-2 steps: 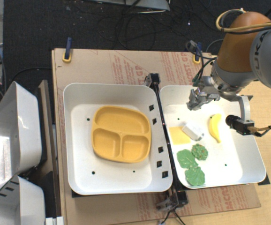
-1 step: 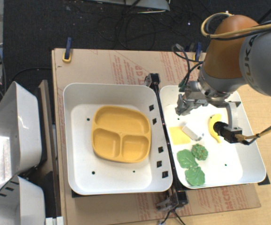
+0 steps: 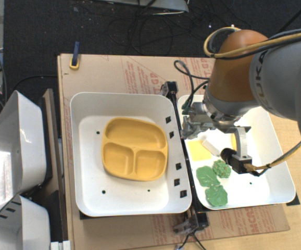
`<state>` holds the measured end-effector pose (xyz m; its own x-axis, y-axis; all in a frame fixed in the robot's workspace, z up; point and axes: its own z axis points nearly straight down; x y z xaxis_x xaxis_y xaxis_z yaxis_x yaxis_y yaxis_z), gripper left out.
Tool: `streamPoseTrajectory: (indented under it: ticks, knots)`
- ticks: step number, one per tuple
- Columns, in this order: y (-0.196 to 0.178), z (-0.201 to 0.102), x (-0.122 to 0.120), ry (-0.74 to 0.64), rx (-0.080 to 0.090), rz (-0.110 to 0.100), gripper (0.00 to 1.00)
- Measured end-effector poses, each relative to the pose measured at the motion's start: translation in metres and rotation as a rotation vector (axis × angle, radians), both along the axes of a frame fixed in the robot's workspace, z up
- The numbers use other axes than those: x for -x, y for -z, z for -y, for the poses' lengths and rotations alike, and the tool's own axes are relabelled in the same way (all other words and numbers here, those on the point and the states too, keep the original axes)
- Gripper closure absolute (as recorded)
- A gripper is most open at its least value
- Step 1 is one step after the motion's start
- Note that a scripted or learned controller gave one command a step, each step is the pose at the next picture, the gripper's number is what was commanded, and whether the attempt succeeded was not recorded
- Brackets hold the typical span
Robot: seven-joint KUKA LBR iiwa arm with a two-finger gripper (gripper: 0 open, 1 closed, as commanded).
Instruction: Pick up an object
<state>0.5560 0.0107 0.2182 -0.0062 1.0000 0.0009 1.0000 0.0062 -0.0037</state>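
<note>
Arm low over the right bin – nothing seen in its grasp

The grey arm [image 3: 278, 79] reaches in from the right, and its gripper [image 3: 195, 125] sits down at the near-left corner of the right bin [image 3: 281, 166], close against the wall shared with the left bin [image 3: 85, 113]. Whether the gripper is spread or closed up I cannot tell from here. Just below it a flat yellow square [image 3: 196, 150] lies on the bin floor, with a small white piece [image 3: 211, 147] touching its right edge. Further toward the front are three green toy vegetables – a knobbly broccoli-like piece [image 3: 222, 169], a leafy piece [image 3: 207, 176] beside it, and a third green lump [image 3: 216, 196] nearest the front rim. The left bin holds a yellow divided plate [image 3: 135, 149], lying flat.
</note>
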Motion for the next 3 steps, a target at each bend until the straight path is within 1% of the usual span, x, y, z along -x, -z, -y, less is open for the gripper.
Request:
streamPoseTrajectory:
  ticks: [1, 2, 3]
  knots:
    - [-0.01, -0.039, 0.028, -0.001, -0.001, 0.001, 1.0]
    - [-0.017, -0.08, 0.046, -0.002, 0.0, 0.002, 1.0]
    - [-0.017, -0.077, 0.046, 0.005, 0.001, 0.002, 0.0]
